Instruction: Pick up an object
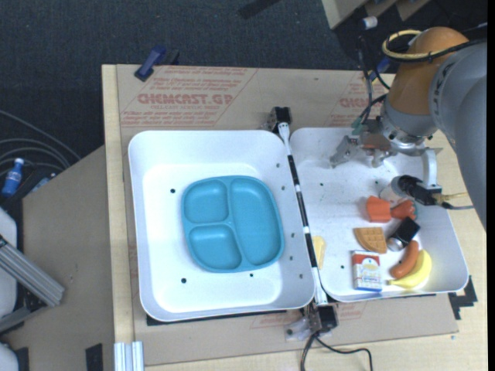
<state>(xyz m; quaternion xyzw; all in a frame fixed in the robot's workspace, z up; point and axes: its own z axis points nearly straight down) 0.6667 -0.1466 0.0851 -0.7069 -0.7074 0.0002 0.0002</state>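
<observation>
The gripper point(359, 154) hangs over the far part of the right bin point(334, 207), close to its far edge. Its two fingers are spread, and there's nothing between them. Bare white floor sits under it.

The things to pick are bunched in the near-right part of that bin, well apart from the gripper. An orange-red block point(378, 209) is furthest back in the bunch, with a smaller red piece point(404, 207) just to its right. In front of those lies a tan waffle-like piece point(371, 239), and a black-and-silver cylinder point(403, 233) sits just beside it. Then comes a red sausage point(406, 260) on a slant, touching a yellow banana point(418, 273) that curls along the near-right corner. A small red, white and blue box point(366, 271) lies flat by the near edge. A yellow scrap point(319, 248) rests against the bin's left wall, off on its own.

In the left bin point(147, 207), a blue sectioned plate point(232, 222) lies flat in the middle with its three compartments facing up.

On the bench point(124, 99), at the far-left corner, a small blue object point(151, 62) juts over the far edge.
</observation>
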